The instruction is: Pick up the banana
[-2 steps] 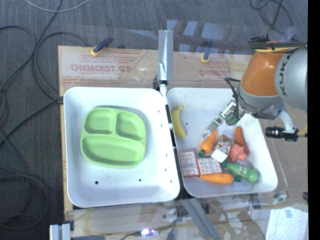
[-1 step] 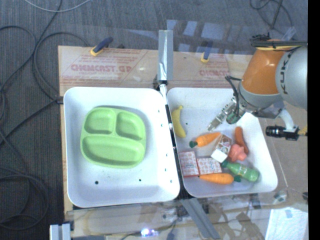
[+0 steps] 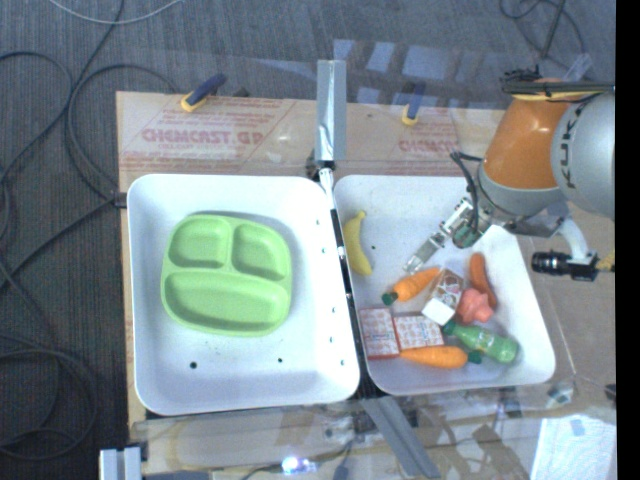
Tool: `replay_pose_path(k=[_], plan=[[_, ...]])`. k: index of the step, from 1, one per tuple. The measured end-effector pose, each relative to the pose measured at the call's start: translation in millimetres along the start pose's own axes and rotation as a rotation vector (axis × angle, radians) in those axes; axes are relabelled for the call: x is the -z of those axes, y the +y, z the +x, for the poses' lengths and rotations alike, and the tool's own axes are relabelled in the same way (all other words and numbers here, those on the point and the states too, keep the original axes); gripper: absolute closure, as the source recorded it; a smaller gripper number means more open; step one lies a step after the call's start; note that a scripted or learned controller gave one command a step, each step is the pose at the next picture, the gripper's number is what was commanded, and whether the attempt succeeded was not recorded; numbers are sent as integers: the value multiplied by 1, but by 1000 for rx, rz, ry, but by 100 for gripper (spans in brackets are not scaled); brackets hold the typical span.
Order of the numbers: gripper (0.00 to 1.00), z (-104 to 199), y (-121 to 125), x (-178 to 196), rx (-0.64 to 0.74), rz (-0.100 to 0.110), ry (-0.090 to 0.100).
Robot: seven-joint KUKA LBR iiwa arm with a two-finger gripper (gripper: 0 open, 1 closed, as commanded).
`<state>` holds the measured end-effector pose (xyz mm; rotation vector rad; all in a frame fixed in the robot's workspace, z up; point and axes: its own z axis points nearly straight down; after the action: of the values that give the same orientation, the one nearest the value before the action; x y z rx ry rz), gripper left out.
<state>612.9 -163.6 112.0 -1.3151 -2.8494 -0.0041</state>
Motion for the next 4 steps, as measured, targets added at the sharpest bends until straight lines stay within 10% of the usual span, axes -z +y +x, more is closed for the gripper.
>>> replay_pose_path(k=[1,2,3,4], plan=[[0,19,69,-22,-126,-4,-20],[0,-7,37,-22,-90,-7,-16],[0,22,92,70,122,2,-6],[0,31,28,-20,-22,-3,-6]])
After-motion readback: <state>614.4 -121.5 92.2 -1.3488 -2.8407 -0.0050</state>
